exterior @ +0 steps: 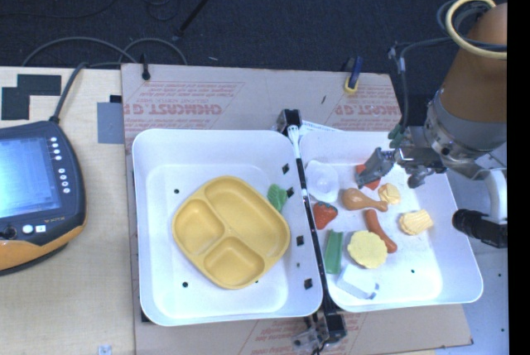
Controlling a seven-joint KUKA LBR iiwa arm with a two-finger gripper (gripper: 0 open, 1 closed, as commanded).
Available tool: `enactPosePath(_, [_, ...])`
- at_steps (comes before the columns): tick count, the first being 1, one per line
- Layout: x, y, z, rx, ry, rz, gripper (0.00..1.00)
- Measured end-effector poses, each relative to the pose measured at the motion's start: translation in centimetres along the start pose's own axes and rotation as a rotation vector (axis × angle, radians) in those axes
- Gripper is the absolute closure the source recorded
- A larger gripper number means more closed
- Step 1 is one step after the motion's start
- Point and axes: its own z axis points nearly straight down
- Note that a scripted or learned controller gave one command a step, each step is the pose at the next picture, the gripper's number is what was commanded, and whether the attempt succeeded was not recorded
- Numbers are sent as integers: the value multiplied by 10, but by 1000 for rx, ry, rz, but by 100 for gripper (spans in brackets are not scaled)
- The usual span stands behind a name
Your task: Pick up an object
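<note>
Cardboard (215,101) under both bins carries mirrored red print, illegible. Left bin (157,262) holds a yellow divided tray (230,231) with free margin around. Right bin (451,279) crowds toy food: drumstick (363,199), sausage (379,229). Gripper (383,165) hovers above, fingers spread, grasping nothing.
</note>
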Motion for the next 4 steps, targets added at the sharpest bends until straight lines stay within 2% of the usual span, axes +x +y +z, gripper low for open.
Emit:
enactPosePath(1, [-7, 1, -5, 7, -3, 9, 100])
enactPosePath(2, [125, -11, -36, 1, -1, -3, 100])
enactPosePath(3, [25, -11, 24, 11, -6, 20, 100])
enactPosePath(4, [128, -50, -51, -1, 0, -1, 100])
